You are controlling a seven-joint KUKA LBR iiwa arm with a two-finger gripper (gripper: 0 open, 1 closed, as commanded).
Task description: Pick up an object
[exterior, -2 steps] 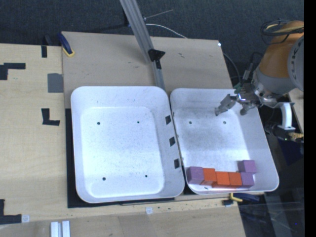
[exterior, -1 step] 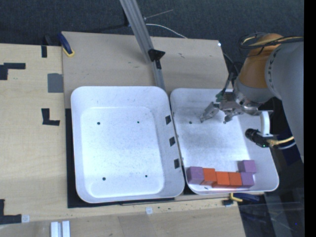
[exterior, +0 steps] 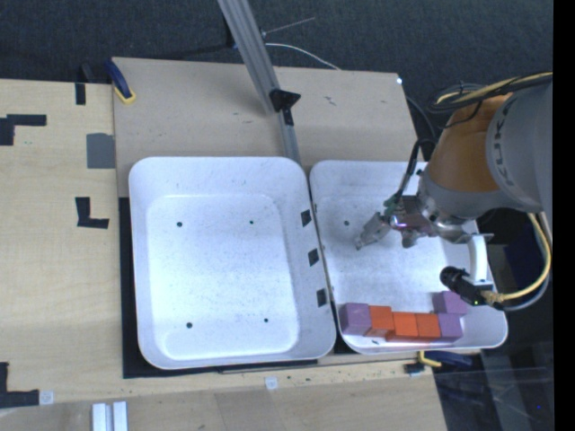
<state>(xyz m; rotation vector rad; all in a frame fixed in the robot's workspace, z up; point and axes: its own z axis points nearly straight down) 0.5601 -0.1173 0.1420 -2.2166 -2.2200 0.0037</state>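
Reaching in from the right, the grey arm [exterior: 503, 151] positions its gripper [exterior: 375, 232] above the bare floor of the right bin [exterior: 359, 187], with nothing seen between its fingers. Whether those fingers are spread or pressed together cannot be determined. The objects lie well apart from it along the bin's near wall: a purple block [exterior: 357, 317], orange blocks [exterior: 404, 323] touching in a row, and another purple block [exterior: 450, 312] at the right end. The left bin [exterior: 144, 187] adjoins.

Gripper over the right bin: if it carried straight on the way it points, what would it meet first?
The gripper points left and down, so probably the right white bin's speckled floor, then its left wall; depth is unclear.
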